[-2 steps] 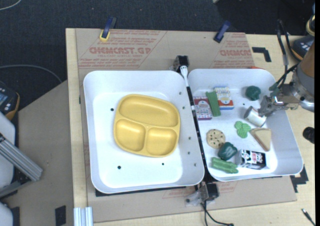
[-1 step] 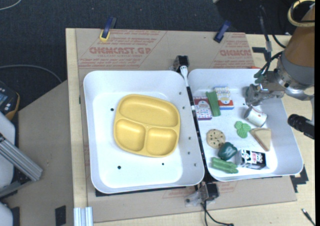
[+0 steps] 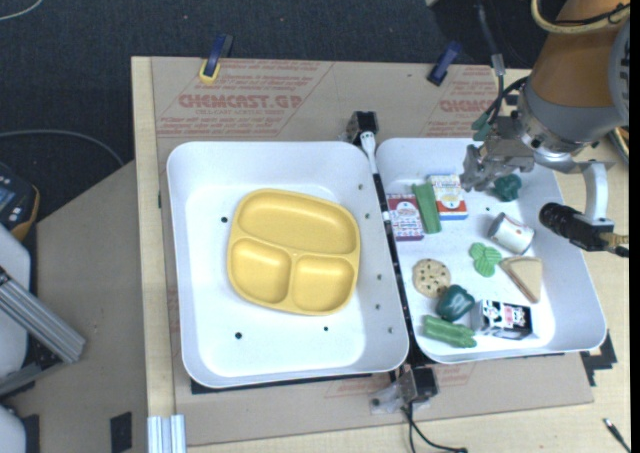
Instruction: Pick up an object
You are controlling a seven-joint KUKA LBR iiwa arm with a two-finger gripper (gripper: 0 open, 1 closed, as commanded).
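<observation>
My gripper (image 3: 483, 171) hangs over the far part of the right bin (image 3: 570, 326), just above a small teal object (image 3: 509, 186); it is unclear whether the two touch. To the gripper's left lie a white, red and green box (image 3: 448, 197), a green stick (image 3: 428, 208) and a red-and-white carton (image 3: 405, 218). Nearer the front are a white cup (image 3: 512, 233), a green leaf (image 3: 486, 259), a tan wedge (image 3: 524, 277), a cookie (image 3: 431, 276), a dark green pepper (image 3: 457, 302), a green pod (image 3: 448, 332) and a black-and-white carton (image 3: 506, 317).
The left bin (image 3: 200, 341) holds a yellow divided plate (image 3: 295, 249). A black cylinder (image 3: 566, 224) on the arm juts over the right bin's right side. Clamps (image 3: 212, 59) hold the cardboard base at the back.
</observation>
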